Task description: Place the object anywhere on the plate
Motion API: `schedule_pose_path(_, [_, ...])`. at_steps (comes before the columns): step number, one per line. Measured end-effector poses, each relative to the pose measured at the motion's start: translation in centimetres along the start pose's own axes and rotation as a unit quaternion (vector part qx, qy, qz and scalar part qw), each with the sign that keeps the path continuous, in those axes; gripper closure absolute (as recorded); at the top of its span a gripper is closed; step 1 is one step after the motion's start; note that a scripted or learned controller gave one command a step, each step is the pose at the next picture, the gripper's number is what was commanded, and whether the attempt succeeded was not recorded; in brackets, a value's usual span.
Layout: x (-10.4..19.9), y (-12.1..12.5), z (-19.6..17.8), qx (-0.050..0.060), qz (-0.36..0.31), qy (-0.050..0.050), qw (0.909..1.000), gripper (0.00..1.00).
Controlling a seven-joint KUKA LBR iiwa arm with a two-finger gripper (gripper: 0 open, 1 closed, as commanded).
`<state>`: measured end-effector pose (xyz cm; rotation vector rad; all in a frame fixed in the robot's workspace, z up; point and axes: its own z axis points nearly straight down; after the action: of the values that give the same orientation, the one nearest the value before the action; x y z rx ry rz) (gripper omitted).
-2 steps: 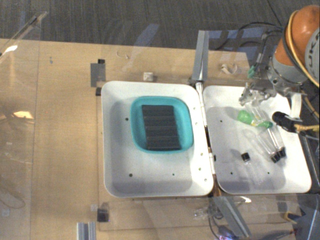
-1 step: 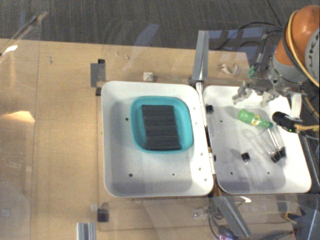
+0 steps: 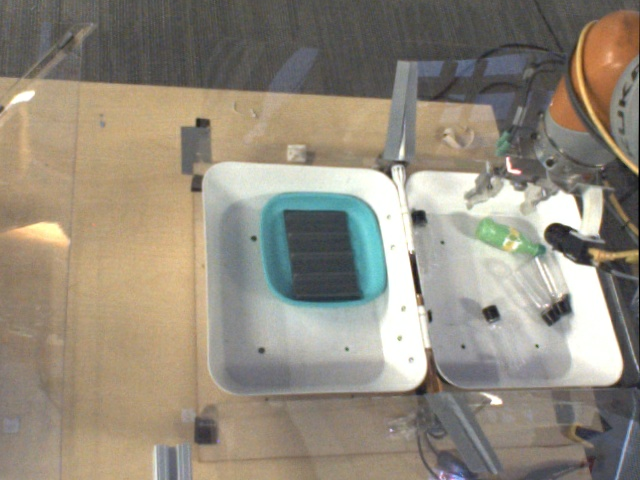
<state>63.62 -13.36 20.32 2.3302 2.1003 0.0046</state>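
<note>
Hovering at the right bin's twelve o'clock edge, the grey two-finger gripper hangs with fingers spread and empty above the green plastic bottle, positioned for a pick; the teal square plate waits in the left bin.

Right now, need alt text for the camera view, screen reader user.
Seen from above, a grey robot arm with an orange band reaches in from the right, its gripper open above the far edge of the right bin, where a green bottle and a clear tube lie. The left bin holds a teal plate with a dark ribbed block on it.
</note>
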Motion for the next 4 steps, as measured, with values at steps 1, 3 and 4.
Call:
schedule_pose_path(1, [1.5, -2.2, -11.7, 0.0, 0.219, 0.0, 0.9757, 0.0])
schedule_pose_path(3, [-4.5, -3.1, -23.0, 0.001, 0.414, 0.0, 0.9103, 0.0])
schedule_pose_path(4, [-8.0, -7.9, -23.2, 0.001, 0.479, -0.001, 0.8779, 0.0])
